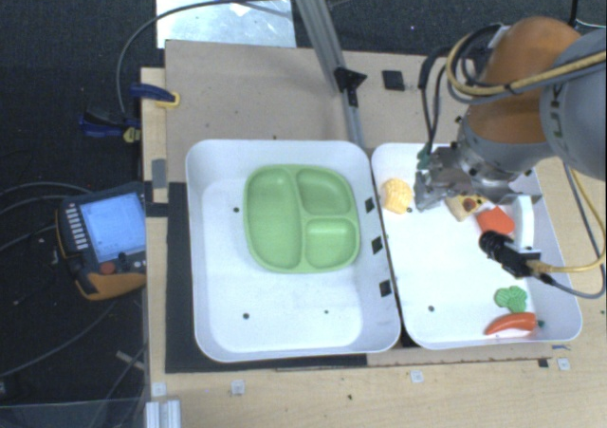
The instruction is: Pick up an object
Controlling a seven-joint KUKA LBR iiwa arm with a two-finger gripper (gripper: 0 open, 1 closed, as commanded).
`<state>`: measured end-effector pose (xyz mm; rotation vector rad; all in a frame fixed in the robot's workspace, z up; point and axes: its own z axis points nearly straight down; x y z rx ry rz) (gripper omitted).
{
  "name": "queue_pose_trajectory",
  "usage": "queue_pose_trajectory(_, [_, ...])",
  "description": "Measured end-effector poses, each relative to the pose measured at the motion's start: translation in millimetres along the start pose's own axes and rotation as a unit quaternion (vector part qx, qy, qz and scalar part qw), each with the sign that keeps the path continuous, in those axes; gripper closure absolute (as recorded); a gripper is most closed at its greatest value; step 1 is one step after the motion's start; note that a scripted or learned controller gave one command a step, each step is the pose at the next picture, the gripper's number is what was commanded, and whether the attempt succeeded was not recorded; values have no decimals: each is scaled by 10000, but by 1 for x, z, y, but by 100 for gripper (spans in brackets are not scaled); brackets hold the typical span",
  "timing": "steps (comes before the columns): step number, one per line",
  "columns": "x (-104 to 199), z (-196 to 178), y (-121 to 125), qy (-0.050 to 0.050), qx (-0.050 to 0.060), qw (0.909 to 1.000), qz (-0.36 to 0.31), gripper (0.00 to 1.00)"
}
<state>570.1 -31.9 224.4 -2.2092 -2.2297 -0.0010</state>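
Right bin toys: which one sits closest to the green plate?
The yellow toy, by the right bin's left wall. The orange, green and red ones lie farther right.

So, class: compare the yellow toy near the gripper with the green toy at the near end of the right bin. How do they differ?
The yellow toy is pale yellow and rounded; the green toy is dark green and lumpy. The yellow toy lies at the right bin's far left, right beside the gripper; the green toy lies near the front right corner, just above an orange-red piece. The yellow toy looks slightly larger. Both are small and rest in the same bin.
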Motion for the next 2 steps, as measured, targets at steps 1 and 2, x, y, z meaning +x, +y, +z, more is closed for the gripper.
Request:
queue_pose_trajectory(1, [51,10,-12,0,-3,10000,-3,100])
queue_pose_trajectory(2, [110,15,-28,4,0,10000,-7,100])
